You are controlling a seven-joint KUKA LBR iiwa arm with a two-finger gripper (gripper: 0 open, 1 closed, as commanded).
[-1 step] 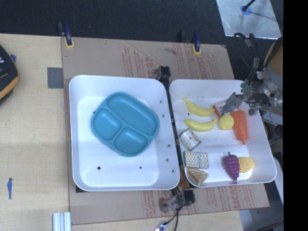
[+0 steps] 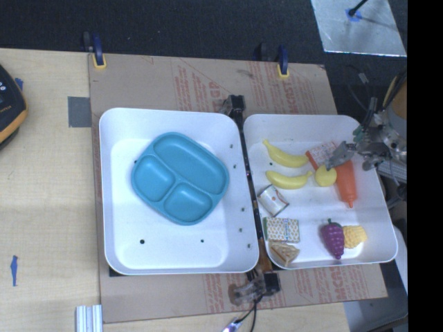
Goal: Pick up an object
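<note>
Object candidates all lie in the right bin [image 2: 387, 254], which fills the right-centre of the camera view: two bananas [image 2: 285, 158] at its upper middle, a small yellow fruit [image 2: 325, 177] just beside them, an orange carrot [image 2: 346, 183] toward the right wall, a purple grape bunch [image 2: 332, 238] and corn piece [image 2: 354, 236] at lower right, and small packets [image 2: 282, 229] at lower left. The loose spread suggests they were scattered for single picks. The claw [image 2: 340, 156] enters from the right edge and sits low over the carrot's upper end, beside a small red-and-white item [image 2: 320, 154]; whether it is spread or closed cannot be told, and nothing is seen gripped. The left bin [image 2: 111, 185] holds a blue divided plate [image 2: 180, 177], apparently as a receiving area.
</note>
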